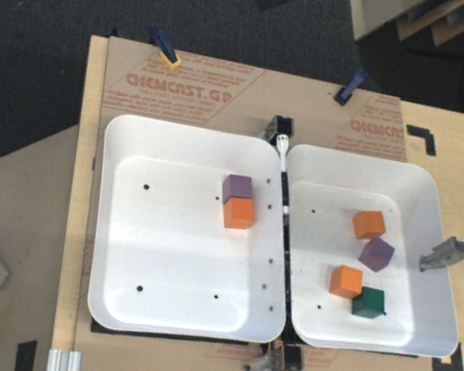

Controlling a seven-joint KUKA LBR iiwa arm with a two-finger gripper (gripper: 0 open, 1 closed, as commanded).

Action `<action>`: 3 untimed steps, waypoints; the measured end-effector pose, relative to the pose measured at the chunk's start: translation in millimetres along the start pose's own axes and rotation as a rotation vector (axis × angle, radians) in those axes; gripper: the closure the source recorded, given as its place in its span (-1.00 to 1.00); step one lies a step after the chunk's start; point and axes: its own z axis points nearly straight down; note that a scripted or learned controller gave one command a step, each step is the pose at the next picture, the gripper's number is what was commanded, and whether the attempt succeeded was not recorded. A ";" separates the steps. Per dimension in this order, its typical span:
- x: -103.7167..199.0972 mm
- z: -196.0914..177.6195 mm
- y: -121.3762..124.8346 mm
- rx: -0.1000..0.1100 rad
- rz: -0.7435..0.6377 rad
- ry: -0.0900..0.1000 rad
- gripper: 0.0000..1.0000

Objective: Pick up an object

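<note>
Seen from above at a slant: a table [87, 199] of pale wood, topped by a brown cardboard sheet [231, 91] with red print, held at the far edge by a blue-and-yellow clamp [165, 47] on the left and a blue clamp [351, 86] further right.

On the cardboard, two shallow white bins side by side, rims touching along the middle.

In the left bin [117, 231]: a purple cube [237, 188] toward the right half, with an orange cube [239, 213] touching it on the near side. Elsewhere, bare white floor with a few small dark dots.

In the right bin [319, 196]: an orange block [369, 224] toward the far right part; just beside and nearer, a purple block [377, 253], tilted; nearer still, a second orange block [346, 281] with a dark green block [369, 302] touching its right side.

At the right rim of that bin, the pincer [438, 257], grey, reaching in from the right, tips over the bin's edge, near the purple block but apart from it. Nothing seen between the fingers; whether spread or closed, cannot tell at this size.

All six blocks lying on the bin floors, none lifted.
</note>
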 end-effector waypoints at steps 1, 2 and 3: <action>60.0 131.2 97.1 -0.001 -0.010 0.002 -1.00; 78.6 158.7 81.3 -0.006 -0.002 -0.004 -1.00; 97.1 158.7 76.5 -0.002 -0.001 -0.001 -1.00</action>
